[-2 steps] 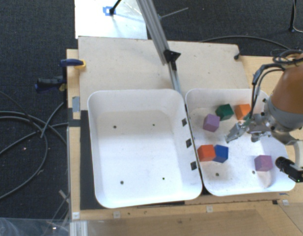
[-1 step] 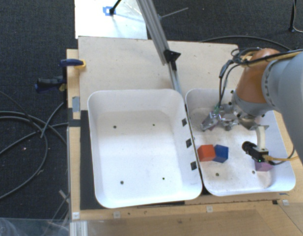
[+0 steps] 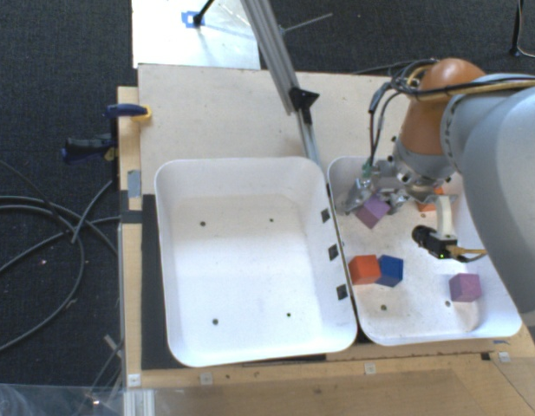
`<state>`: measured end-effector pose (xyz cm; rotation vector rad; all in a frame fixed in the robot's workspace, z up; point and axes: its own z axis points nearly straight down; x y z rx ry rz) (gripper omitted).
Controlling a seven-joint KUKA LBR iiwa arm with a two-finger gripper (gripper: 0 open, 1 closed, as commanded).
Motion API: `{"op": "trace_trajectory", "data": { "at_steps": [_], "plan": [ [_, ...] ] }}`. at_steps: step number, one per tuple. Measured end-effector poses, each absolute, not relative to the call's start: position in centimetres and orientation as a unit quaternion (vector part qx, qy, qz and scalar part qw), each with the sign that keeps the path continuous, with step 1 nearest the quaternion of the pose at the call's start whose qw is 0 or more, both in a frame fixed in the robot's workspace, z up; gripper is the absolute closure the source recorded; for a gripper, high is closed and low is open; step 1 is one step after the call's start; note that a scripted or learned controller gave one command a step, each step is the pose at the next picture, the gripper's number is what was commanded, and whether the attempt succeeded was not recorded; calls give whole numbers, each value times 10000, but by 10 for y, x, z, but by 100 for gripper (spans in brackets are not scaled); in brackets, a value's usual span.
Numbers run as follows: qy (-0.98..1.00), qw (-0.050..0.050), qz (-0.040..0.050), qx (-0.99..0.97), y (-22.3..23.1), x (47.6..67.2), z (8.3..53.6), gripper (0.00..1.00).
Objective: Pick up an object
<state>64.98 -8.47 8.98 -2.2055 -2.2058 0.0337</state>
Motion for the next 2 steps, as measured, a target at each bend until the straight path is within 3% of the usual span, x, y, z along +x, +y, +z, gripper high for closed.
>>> {"op": "trace_trajectory", "data": {
  "at_steps": [1,2],
  "plan": [
    [-7079,93,101,-7062,-86,649,99,100],
    [-7121,-24,-52,-7020,22,679,196,100]
  ]
}}
